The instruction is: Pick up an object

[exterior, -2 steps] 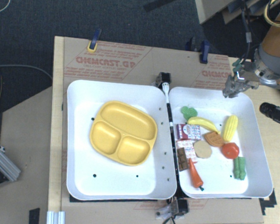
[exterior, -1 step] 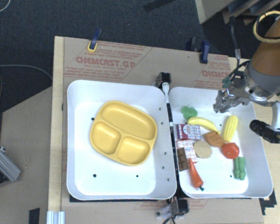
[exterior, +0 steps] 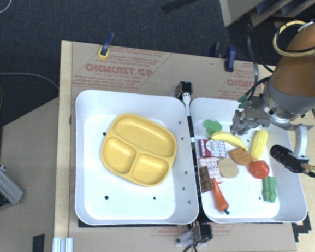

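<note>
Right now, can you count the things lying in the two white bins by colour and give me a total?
Yellow: 3 – divided plate, banana, corn cob
Green: 2 – leafy piece, pepper-like piece
Red: 1 – tomato
Orange: 1 – carrot
Tan or brown: 3 – cookie, wedge, chocolate bar
Printed: 1 – snack packet
Total: 11

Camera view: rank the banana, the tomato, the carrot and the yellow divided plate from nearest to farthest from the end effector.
Measured from the end effector:
1. Banana, just below it in the right bin.
2. Tomato, lower right of that bin.
3. Carrot, by that bin's near edge.
4. Yellow divided plate, in the left bin.
</note>
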`<state>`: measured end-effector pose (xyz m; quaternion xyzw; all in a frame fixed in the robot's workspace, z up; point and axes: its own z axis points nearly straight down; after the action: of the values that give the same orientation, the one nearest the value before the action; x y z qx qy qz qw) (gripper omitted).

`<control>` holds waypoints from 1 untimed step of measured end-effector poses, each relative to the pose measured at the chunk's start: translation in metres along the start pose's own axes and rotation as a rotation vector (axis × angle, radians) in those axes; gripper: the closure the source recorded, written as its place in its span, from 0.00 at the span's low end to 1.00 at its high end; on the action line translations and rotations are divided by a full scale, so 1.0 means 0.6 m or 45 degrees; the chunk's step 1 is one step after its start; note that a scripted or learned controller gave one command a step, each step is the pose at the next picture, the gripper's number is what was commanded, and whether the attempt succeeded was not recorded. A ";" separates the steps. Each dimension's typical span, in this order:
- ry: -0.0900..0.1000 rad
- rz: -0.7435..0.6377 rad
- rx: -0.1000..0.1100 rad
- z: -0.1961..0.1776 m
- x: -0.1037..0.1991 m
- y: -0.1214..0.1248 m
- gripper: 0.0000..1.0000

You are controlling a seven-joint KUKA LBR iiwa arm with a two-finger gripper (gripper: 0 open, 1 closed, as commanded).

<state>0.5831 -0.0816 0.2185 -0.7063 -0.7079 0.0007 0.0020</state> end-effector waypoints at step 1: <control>-0.001 0.004 -0.001 0.006 -0.017 0.000 1.00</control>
<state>0.5828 -0.0919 0.2146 -0.7073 -0.7069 0.0008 0.0014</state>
